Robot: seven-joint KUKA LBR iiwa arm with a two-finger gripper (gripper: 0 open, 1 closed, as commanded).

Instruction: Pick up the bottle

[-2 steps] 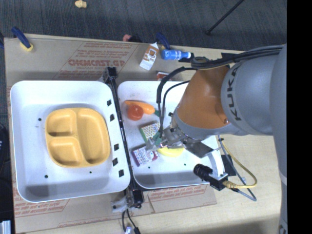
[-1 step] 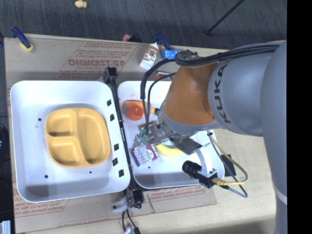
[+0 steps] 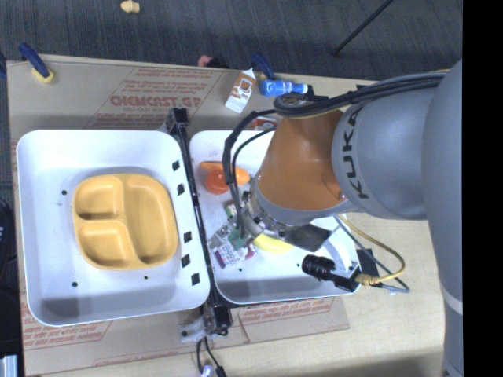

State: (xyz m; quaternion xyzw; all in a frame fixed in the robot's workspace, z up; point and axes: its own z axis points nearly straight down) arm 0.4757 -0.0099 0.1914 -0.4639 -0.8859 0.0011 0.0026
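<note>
The arm's orange band and grey wrist hang over the right bin (image 3: 267, 293) and cover most of its middle. My gripper (image 3: 240, 228) points down at the bin's left part, just below the wrist. Right beneath it lies a small thing with a colourful printed label (image 3: 225, 248); I cannot tell whether this is the bottle. A yellow thing (image 3: 271, 243) peeks out beside it, under the wrist. Two orange things (image 3: 217, 181) lie further back along the bin's left wall. Whatever else is in the bin is hidden by the arm.
The left bin (image 3: 39, 210) holds a yellow divided plate (image 3: 124, 220). A black divider (image 3: 191, 203) runs between the bins. Behind the right bin, on the cardboard, are a blue clamp (image 3: 280, 87) and a small tag (image 3: 240, 91).
</note>
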